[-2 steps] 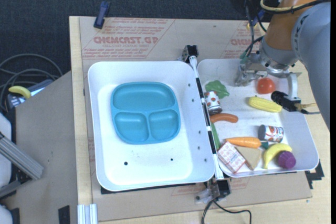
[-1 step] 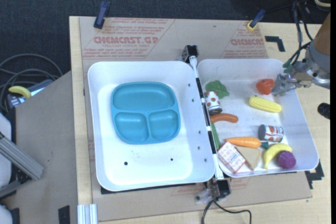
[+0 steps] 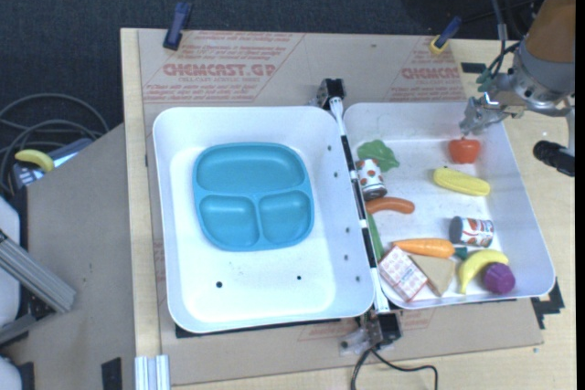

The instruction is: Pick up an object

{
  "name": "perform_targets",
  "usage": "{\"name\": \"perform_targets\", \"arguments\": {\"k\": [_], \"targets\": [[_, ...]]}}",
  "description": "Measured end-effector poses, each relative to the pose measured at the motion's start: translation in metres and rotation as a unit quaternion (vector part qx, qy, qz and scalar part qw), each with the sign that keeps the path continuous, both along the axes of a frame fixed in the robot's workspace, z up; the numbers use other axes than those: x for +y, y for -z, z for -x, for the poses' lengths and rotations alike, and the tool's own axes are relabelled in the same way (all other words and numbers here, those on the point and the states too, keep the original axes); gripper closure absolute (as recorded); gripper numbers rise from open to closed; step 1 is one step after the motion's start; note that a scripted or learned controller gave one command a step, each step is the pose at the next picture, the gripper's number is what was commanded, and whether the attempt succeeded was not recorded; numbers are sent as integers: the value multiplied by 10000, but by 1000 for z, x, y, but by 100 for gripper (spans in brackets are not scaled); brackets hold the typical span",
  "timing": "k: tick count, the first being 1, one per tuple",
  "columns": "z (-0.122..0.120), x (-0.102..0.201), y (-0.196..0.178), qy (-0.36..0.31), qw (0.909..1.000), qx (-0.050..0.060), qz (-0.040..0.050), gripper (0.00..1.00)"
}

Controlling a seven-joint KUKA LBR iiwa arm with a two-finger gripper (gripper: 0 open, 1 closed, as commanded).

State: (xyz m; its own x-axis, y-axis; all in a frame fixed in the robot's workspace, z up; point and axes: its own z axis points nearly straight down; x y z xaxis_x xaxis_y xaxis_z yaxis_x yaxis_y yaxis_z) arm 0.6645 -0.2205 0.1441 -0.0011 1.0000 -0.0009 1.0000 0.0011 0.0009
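Toys fill the right bin (image 3: pixel 535 228) near you: a purple grape (image 3: pixel 499 278), banana (image 3: pixel 474 268), carrot (image 3: pixel 423 246) and can (image 3: pixel 471 231). Look farther back and you see a yellow corn (image 3: pixel 461 183), then a red tomato (image 3: pixel 464 150). Your gripper (image 3: pixel 475 117) hangs just above that tomato, likely to grab it. You cannot tell if its claw is apart or together.

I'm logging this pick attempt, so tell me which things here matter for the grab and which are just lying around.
In play: gripper, hanging just above the tomato in the right bin.

Lying about: corn cob, sausage, carrot, banana, blue tray in the left bin.
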Motion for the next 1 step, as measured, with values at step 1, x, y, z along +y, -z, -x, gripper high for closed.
{"name": "perform_targets", "arguments": {"k": [1], "targets": [[64,23,54,3,10000,16,-9,0]]}}
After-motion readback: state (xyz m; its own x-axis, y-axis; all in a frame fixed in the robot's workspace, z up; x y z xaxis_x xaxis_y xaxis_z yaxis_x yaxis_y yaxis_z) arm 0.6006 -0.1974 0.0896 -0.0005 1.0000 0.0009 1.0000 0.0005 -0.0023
